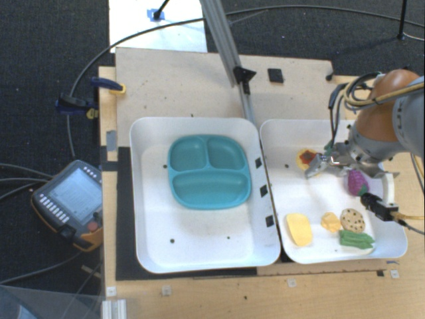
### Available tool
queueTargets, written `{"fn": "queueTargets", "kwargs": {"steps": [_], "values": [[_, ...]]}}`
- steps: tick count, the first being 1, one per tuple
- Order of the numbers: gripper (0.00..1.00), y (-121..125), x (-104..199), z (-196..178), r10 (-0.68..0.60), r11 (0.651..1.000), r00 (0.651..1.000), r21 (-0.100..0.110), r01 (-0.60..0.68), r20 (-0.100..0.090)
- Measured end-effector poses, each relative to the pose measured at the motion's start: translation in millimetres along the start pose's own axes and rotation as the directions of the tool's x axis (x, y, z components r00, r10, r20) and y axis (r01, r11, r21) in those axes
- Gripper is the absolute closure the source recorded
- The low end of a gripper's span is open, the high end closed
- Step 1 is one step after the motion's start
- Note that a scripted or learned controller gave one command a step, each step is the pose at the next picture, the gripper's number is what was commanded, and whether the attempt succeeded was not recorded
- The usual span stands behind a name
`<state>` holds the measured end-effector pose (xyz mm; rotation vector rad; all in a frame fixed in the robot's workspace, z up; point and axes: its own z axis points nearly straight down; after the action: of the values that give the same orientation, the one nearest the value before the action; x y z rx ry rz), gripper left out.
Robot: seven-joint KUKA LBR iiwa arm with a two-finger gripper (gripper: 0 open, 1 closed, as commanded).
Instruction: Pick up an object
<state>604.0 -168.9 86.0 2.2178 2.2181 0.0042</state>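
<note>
Gripper (pixel 317 167), finger state indiscernible, is seen beside a small red toy (pixel 307 157) at ten o'clock; light, rigid, best pinched across its width.

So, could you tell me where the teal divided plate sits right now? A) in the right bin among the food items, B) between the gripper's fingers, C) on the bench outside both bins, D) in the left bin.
D: the teal divided plate lies flat in the left bin, apart from the gripper over the right bin.

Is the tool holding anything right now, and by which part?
Cannot tell: the tool sits by the red-and-yellow toy in the right bin, with no visible hold.
</note>
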Motion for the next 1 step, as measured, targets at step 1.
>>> {"fn": "queueTargets", "kwargs": {"steps": [1], "values": [[1.00, 3.0, 0.6, -14.5, -0.001, 1.000, 1.000, -0.009, 0.001, 0.000]]}}
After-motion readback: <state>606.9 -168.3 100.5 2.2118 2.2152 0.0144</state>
